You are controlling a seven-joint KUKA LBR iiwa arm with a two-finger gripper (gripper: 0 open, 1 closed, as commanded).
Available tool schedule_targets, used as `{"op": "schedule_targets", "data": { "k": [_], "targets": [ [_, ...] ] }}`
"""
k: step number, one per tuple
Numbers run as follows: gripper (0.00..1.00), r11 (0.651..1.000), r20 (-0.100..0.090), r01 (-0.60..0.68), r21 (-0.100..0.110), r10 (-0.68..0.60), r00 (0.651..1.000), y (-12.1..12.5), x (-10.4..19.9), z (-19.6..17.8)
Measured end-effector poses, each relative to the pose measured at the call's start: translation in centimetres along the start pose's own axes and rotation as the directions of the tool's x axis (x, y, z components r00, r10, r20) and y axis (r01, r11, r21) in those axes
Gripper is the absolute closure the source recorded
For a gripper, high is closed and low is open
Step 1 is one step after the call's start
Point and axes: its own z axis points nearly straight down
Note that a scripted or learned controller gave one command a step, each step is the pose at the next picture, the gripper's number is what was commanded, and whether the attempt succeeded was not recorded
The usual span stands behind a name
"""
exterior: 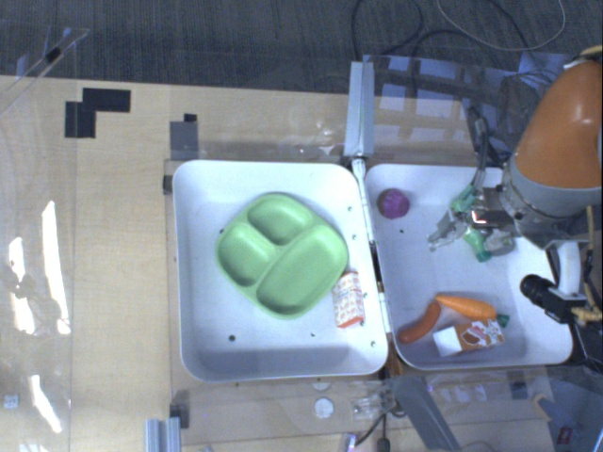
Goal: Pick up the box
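White plastic makes up both bins on the bench, and we see the left bin [188, 347] holding a green divided plate [283, 254] set at a slant near its middle. Just beside the plate's lower right corner, close against the wall shared with the other bin, stands a small red-and-white can [349, 300].

We find the box [468, 335], orange with a white end, lying on its side near the front edge of the right bin [415, 238]. An orange carrot [443, 313] lies just behind it, touching or nearly touching it. A purple ball [394, 202] sits near that bin's back left corner, well apart from the box.

Over the right side of that bin hangs the arm [561, 130], its orange band large in the view. The gripper [471, 226] sits above the bin floor, behind the carrot and box. Something green shows at its fingers, possibly a small item, though we cannot tell at this blur whether the claw is spread or clenched.
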Motion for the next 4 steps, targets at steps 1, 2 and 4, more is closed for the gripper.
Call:
{"op": "schedule_targets", "data": {
  "k": [1,2,4],
  "targets": [
    [0.00,0.997,0.002,-0.071,-0.008,0.071,0.997,-1.7,-5.3,14.7],
    [0.00,0.974,0.005,0.227,-0.013,-0.227,0.974,-3.9,-1.4,14.6],
    [0.00,0.895,0.008,0.445,-0.013,-0.445,0.896,-3.8,-0.9,14.6]
  ]
}}
